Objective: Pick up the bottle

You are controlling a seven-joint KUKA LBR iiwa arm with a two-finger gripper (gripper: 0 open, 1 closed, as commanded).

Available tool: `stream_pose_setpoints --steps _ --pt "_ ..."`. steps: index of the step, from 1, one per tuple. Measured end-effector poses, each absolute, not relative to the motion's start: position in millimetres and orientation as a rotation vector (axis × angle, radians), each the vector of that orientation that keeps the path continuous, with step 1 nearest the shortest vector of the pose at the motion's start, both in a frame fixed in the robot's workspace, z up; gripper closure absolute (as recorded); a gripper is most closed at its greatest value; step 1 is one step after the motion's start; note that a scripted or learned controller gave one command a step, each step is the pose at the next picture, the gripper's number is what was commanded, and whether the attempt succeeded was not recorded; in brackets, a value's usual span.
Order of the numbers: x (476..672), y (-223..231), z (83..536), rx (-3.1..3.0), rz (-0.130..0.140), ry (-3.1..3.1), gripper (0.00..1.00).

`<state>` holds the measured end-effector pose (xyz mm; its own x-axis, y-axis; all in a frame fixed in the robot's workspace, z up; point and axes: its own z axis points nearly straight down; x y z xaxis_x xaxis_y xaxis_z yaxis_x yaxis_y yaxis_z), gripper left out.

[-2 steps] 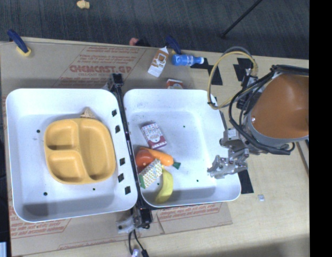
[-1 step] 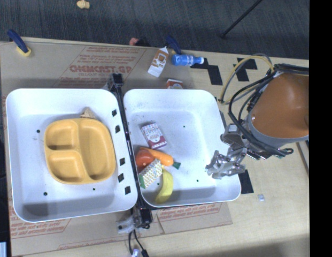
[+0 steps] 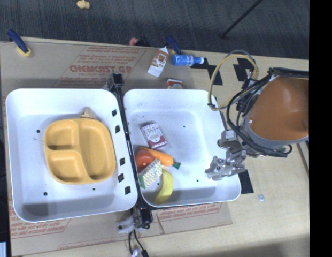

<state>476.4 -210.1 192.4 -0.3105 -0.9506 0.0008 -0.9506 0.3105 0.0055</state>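
I see the gripper low over the right bin's near-right corner; can't tell how its fingers stand, nothing visibly between them. Near-left in that bin: banana, a patterned packet, carrot, then a small red carton. Left bin carries a yellow divided plate. Bottle, blue, lies on the bench beyond the right bin, well apart from the gripper.

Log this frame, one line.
gripper: right bin's right edge | holding: nothing seen | blue bottle: outside, behind bins
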Motion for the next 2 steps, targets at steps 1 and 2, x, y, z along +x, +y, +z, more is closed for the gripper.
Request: stream_pose_setpoints --steps 1,2 --pt "477.1 -210.3 204.3 2.013 0.0 -2.412 1.0" --pt "476.6 -210.7 210.0 1.77 -0.003 -2.594 1.0"
